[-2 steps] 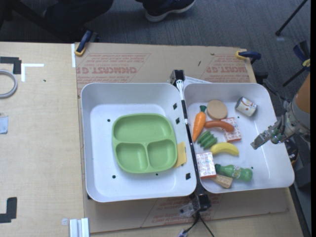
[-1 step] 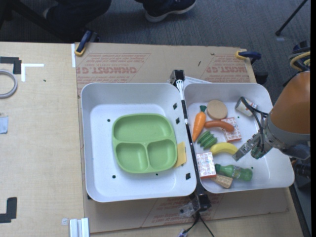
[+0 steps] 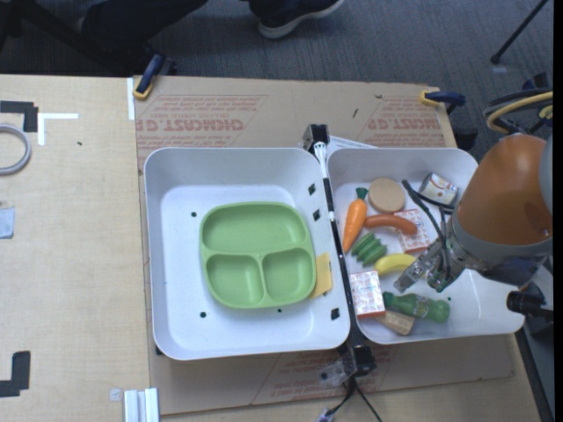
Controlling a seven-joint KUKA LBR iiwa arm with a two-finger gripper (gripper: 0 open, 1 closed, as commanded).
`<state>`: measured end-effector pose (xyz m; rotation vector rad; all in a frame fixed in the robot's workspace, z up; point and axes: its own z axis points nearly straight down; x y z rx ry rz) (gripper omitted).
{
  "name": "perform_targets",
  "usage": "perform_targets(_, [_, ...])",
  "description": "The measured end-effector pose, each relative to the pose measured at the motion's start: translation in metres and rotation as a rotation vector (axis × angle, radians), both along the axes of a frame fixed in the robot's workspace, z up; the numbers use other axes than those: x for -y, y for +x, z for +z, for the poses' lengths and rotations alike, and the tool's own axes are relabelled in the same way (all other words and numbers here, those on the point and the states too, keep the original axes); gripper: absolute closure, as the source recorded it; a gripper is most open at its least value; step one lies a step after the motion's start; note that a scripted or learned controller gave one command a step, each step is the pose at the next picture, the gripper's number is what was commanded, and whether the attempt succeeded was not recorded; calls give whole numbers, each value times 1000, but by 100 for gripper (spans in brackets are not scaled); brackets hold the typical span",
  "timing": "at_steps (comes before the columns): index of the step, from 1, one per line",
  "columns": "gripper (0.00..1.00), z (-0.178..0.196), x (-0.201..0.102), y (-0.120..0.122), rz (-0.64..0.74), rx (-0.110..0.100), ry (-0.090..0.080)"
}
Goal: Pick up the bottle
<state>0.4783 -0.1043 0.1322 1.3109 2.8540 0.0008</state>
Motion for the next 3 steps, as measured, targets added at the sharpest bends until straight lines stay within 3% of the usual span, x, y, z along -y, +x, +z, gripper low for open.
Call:
perform_targets(1, [100, 60, -84, 0, 33, 1, -1])
perform_targets(2, [100, 60, -146, 0, 63, 0, -1])
perform_targets(3, [100, 68, -203, -1, -70, -1, -1])
